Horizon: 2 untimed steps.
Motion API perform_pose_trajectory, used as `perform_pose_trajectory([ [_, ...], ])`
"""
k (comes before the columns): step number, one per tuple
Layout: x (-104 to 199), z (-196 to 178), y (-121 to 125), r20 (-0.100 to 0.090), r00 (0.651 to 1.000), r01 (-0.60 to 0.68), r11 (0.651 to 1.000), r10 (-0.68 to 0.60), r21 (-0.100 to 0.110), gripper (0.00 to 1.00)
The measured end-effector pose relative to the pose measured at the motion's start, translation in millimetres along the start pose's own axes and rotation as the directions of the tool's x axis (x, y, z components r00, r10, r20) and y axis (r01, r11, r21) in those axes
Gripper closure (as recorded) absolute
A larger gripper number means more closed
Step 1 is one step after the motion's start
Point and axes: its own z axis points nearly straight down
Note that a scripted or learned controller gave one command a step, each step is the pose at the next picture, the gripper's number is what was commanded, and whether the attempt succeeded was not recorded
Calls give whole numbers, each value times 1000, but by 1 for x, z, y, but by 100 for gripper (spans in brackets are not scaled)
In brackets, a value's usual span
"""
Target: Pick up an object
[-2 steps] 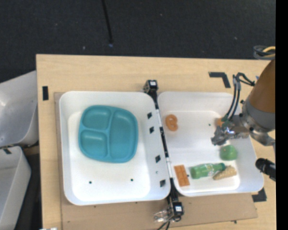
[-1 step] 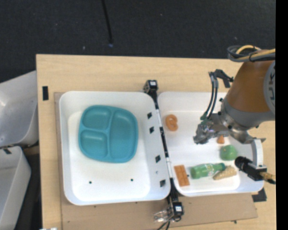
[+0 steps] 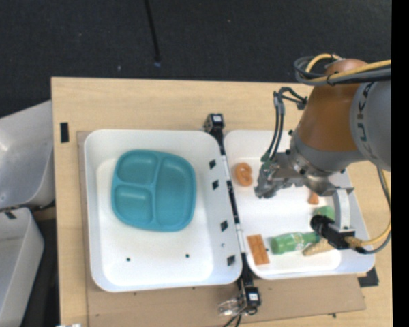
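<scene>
**Figure. Arm lowered over the right-hand bin, no object yet lifted.**

The arm enters from the right of the frame and ends above the right bin, while the left bin at centre-left carries a teal divided tray. The gripper sits low at the centre-right, near the bin's upper left part; whether its jaws stand wide or narrow cannot be told, and nothing is seen between them. Candidate objects all lie on the bin floor: a green packet at lower right, an orange block just left of it, a round orange piece just left of the gripper, and a small orange bit to its right. By this evidence the pick remains to be made.
</scene>
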Motion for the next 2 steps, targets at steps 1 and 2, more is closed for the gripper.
perform_pose_trajectory([
  [1, 43, -4, 7, 0, 1000, -1, 1000, 1, 2, 100],
  [2, 92, -12, 7, 0, 1000, 0, 1000, 0, 2, 100],
])
